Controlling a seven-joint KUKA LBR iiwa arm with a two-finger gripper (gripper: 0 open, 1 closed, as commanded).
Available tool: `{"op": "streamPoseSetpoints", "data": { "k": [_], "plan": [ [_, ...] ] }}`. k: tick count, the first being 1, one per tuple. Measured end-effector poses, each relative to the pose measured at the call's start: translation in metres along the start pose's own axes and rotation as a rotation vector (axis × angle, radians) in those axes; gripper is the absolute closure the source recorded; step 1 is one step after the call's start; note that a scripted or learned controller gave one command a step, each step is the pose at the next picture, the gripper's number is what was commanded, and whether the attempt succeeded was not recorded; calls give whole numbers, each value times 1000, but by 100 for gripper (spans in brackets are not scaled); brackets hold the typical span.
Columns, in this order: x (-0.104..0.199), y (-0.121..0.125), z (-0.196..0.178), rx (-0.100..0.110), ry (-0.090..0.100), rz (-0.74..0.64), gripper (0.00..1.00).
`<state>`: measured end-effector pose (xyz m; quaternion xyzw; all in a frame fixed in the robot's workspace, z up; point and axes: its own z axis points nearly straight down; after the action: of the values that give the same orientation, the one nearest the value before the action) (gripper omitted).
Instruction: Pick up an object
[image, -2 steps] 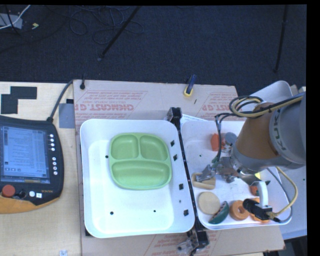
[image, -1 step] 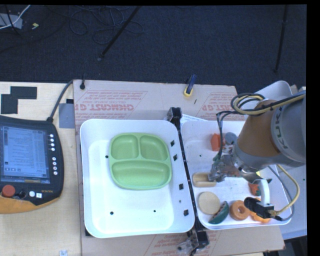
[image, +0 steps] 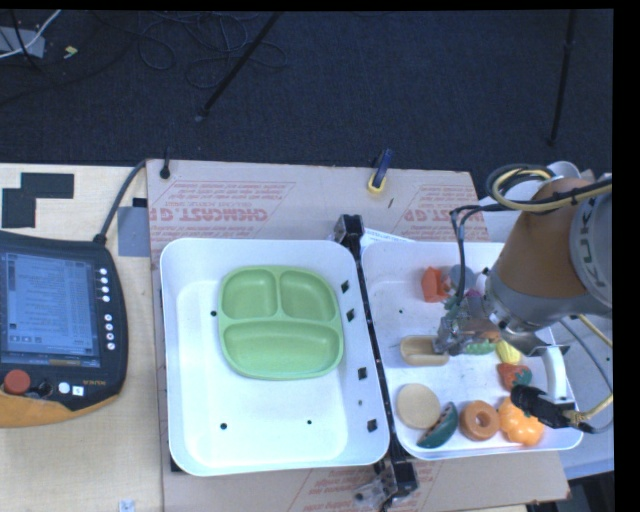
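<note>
Because the arm (image: 545, 255) reaches in from the right of the frame, its grey-and-orange body hangs over the right-hand bin (image: 400, 290), and the tool (image: 452, 335) sits low among the toys there, near the middle of that bin. It is just beside — perhaps touching — a tan, scoop-shaped piece (image: 422, 350) lying on the bin floor to its left. That piece looks like the likeliest thing to be picked, though nothing is seen gripped. Whether the tool is wide or narrow cannot be told; it is dark and small against the clutter.

The right bin holds a loose scatter of play food, seemingly tipped in with no order so the program has many targets. An orange-red block (image: 435, 283) lies toward the upper middle. A round beige disc (image: 417, 405) rests at lower left, with a dark green wedge (image: 439, 427) touching its lower right side. An orange ring (image: 480, 420) sits next to that, and a bright orange lump (image: 520, 425) lies near the lower right corner. A small red piece (image: 514, 375) and a yellow piece (image: 507, 351) lie just right of the tool.

The left bin (image: 190, 400) holds a single green divided plate (image: 280, 322) — three compartments, nothing in them — lying flat in its upper half.

Both bins rest on a cardboard-covered surface (image: 250, 205). A control pendant (image: 55, 325) with a lit screen lies at the far left.
</note>
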<state>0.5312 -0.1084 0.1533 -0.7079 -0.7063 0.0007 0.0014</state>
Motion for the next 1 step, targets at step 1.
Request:
{"op": "streamPoseSetpoints", "data": {
  "k": [1],
  "plan": [
    [-11,5,-51,-2,-1,-1,100]
  ]
}}
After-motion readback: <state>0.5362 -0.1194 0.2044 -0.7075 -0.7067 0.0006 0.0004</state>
